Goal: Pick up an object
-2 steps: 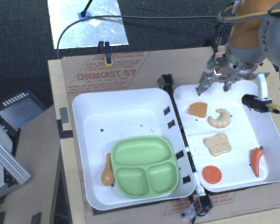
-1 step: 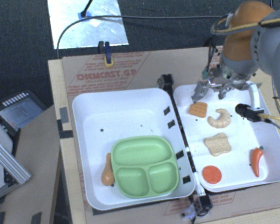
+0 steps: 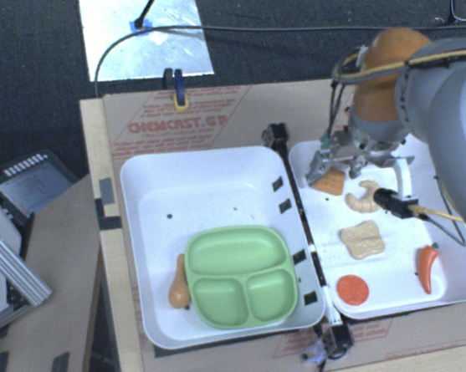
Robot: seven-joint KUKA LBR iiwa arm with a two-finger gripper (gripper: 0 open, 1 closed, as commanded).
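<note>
A robotics lab is indicated. Two white bins point(image 3: 205, 163) are set on a cardboard-covered bench point(image 3: 207, 108), left of and below the gripper point(image 3: 336, 164). Loose cables point(image 3: 222, 29) are run over dark carpet behind it, aluminium framing point(image 3: 6, 259) and an electronic unit point(image 3: 26, 185) are seen far left.

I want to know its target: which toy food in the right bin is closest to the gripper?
The orange wedge-shaped piece, right under the gripper at the bin's far left corner; the others lie nearer the camera.

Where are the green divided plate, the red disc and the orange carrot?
green divided plate point(image 3: 225, 258): camera view, top compartment.
red disc point(image 3: 353, 289): camera view, centre of disc.
orange carrot point(image 3: 428, 267): camera view, mid-body.
</note>
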